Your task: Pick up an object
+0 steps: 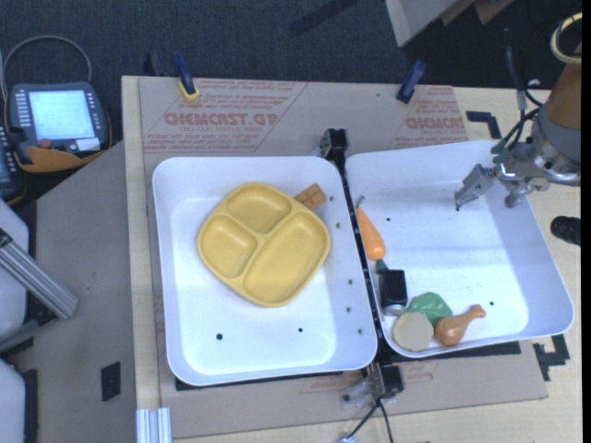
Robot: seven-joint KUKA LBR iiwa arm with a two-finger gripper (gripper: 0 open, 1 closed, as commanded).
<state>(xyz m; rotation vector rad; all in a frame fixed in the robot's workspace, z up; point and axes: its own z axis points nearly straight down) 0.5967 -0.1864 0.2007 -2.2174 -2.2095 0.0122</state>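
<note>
Hovering over the upper right of the right bin (540,275), my pincer (494,188) sits near that bin's far rim, fingers spread wide, nothing between them, touching nothing I can see. Open white floor runs below it through the middle of the bin. Pickable stuff crowds the bin's lower left: carrot (370,234) along the left wall, black block (393,288) just below it, then green piece (429,305), round tan piece (413,331) and drumstick (458,324) bunched by the near rim, well apart from my pincer. Left bin (175,340) holds a yellow divided plate (265,244), a small brown block (311,195) at its upper right edge. Both bins on the tabletop (148,155).
</note>
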